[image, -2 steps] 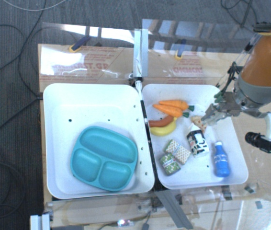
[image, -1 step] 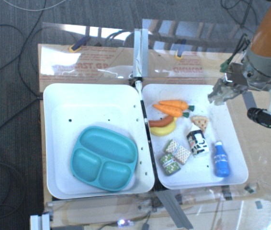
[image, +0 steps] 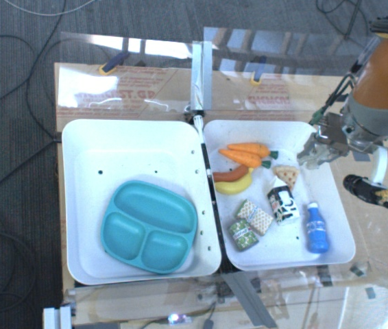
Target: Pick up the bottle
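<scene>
Arm hovering at the right bin's far right rim, bottle untouched near the front right corner.

Camera view: the blue bottle lies in the right bin, near its front right corner and just beside the black-and-white can; the gripper hangs above the far right rim, well apart from it, and whether its jaws are released or clenched I cannot tell. The likely risks: the bottle lies flat and round, so a closing grip could roll it aside; a descent slightly left could strike the can, one slightly right the bin wall. The surface is pale board with clear panels behind the bins; the left bin holds a teal divided tray, and cables trail over the dark carpet around.
</scene>
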Motion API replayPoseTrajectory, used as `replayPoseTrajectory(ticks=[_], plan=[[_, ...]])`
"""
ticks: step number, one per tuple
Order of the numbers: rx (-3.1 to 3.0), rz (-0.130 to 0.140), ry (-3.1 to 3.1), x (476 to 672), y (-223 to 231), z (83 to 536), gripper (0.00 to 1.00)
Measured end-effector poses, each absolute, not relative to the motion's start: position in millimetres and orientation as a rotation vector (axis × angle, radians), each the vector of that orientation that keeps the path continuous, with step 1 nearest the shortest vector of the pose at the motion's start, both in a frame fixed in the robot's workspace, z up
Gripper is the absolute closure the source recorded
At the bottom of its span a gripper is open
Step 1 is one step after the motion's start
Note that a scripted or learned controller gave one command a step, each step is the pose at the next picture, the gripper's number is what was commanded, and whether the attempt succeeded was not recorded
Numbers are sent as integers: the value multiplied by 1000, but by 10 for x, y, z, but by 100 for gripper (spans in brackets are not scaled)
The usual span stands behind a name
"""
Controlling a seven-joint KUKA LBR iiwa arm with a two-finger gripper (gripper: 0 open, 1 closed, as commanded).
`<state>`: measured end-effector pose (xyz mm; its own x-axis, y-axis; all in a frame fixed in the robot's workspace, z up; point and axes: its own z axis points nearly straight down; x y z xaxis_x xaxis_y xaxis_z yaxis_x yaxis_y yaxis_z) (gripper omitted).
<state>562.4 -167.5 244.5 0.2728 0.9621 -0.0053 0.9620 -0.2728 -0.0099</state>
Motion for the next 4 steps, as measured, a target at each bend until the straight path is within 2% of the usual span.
replayPoseTrajectory(ticks=[1,2,3,4], plan=[[-2502,16,-1891,5624,-1674,2445,0],[-2406,11,-2007,5205,-2106,1747,0],[-2435,-28,-2008,5103,-2121,1177,0],[-2436,-64,-2043,5052,-2093,1086,0]])
